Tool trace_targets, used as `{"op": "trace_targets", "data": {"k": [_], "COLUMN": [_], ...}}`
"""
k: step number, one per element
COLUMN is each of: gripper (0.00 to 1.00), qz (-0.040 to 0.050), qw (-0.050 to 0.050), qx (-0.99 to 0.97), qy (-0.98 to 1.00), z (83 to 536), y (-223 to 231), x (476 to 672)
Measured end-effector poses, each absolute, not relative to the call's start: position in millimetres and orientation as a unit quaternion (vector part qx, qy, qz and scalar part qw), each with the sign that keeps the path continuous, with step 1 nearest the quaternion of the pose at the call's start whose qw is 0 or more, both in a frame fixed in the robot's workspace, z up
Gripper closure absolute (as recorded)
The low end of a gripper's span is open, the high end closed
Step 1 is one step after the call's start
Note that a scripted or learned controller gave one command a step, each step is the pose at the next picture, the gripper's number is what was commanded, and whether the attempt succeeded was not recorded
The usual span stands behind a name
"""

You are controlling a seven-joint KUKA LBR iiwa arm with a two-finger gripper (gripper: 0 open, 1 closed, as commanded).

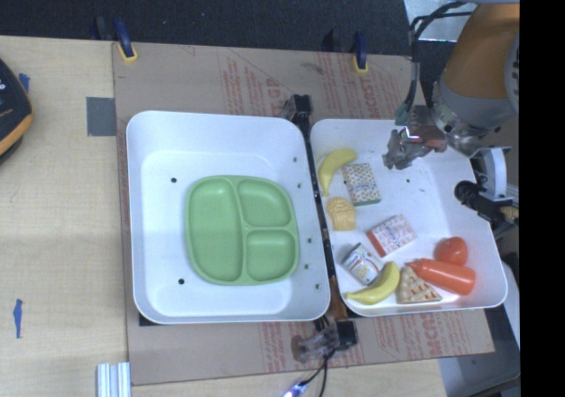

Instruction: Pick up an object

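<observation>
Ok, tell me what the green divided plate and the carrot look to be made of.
Green three-compartment plate: probably moulded plastic, matte, with an even pale colour and soft rounded ridges. Orange carrot: likely a plastic toy, smooth and slightly glossy, uniformly bright. Neither can be confirmed by looks alone.

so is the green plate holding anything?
Empty. The green plate lies flat in the left bin, all three compartments bare; the food sits in the right bin.

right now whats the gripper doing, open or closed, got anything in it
Gripper: over the upper part of the right bin, nothing seen between its fingers; open or shut cannot be told from this view.
</observation>
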State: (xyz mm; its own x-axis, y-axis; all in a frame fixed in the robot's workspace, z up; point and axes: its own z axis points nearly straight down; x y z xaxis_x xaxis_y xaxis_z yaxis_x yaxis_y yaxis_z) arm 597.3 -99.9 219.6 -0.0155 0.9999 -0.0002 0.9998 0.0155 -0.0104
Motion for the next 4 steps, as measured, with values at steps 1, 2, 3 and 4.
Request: {"op": "trace_targets", "data": {"k": [1, 2, 3, 4], "gripper": [1.00, 1.00, 1.00, 1.00], "qz": [0.0044, 0.0052, 0.0058, 0.0017], "qw": [0.004, 0.004, 0.004, 0.001], "qx": [-0.700, -0.698, -0.696, -0.705], "qy": [-0.714, -0.716, -0.718, -0.709], "z": [229.8, 240.1, 250.5, 221.0], "y": [-100.5, -101.2, -101.9, -89.5], "x": [597.5, 597.6, 597.8, 588.7]}}
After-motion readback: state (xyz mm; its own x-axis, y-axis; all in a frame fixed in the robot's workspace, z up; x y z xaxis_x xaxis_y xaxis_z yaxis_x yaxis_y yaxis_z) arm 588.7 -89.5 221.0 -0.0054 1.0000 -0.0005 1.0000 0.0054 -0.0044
